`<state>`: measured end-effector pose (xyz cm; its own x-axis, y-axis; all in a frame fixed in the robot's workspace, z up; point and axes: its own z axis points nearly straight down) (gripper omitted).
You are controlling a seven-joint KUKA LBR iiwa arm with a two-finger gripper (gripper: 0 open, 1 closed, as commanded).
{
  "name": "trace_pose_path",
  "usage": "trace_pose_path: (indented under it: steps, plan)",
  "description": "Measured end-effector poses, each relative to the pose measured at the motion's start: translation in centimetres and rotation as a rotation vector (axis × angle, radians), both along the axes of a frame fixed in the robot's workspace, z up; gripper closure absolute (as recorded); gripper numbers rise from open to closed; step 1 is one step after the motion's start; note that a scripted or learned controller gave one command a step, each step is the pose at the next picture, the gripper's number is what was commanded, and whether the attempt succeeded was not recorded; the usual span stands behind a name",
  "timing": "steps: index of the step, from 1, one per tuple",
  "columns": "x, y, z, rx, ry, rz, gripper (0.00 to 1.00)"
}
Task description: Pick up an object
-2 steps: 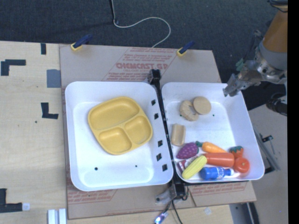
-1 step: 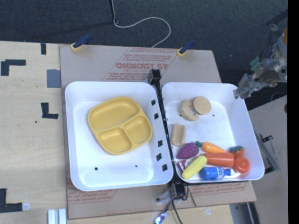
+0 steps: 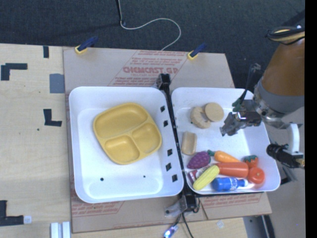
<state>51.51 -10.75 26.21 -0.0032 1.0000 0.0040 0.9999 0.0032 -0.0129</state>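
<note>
Camera view: the gripper (image 3: 232, 127), whose grip state cannot be told, is poised over the right bin (image 3: 224, 91) beside the round biscuits (image 3: 208, 115), over which it is best centred before being lowered.

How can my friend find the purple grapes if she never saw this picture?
Look at the right white bin, the one full of toy food, next to the bin with the yellow tray. Near its left wall, a heap of toys lies along the front edge. The purple grapes sit at the heap's upper left, below the tan block and above the yellow corn; they are the only purple, bumpy thing.
</note>
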Motion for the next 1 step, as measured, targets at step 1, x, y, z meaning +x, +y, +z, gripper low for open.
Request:
trace_pose_path:
  steps: [1]
  plan:
    - [-1.51,5.69,7.15,-0.003,-0.016,0.003,1.0]
